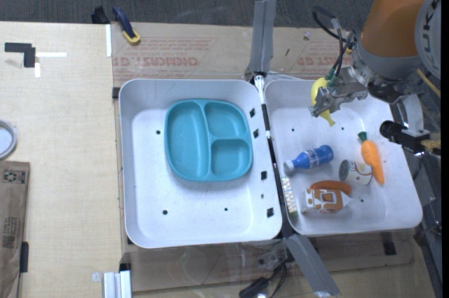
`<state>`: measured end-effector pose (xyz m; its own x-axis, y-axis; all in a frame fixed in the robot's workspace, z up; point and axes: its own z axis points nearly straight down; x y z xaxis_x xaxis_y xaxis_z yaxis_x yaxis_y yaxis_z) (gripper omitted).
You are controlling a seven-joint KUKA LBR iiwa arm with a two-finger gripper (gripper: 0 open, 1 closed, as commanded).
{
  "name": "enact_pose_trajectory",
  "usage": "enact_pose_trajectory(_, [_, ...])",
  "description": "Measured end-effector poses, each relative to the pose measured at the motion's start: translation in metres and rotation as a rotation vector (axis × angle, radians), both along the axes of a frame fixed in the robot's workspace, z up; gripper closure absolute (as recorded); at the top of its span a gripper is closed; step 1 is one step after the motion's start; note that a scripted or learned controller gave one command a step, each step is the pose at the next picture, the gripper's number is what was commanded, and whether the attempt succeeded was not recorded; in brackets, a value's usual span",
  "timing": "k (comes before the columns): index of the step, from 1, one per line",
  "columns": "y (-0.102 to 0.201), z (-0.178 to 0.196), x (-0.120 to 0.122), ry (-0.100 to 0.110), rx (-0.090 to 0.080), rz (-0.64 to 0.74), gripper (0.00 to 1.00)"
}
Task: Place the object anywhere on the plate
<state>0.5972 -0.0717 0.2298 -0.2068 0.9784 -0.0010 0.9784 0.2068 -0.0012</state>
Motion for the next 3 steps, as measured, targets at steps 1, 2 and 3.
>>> enact_pose_trajectory(1, [0.0914, -0.0251, 0.0215, 0.001, 0.0, 0.179, 1.0])
enact_pose_trajectory(2, [0.0912, -0.025, 0.0216, 0.0, 0.0, 0.178, 0.0])
enact_pose_trajectory(3, [0.0903, -0.0161, 0.0221, 0.0, -0.001, 0.179, 1.0])
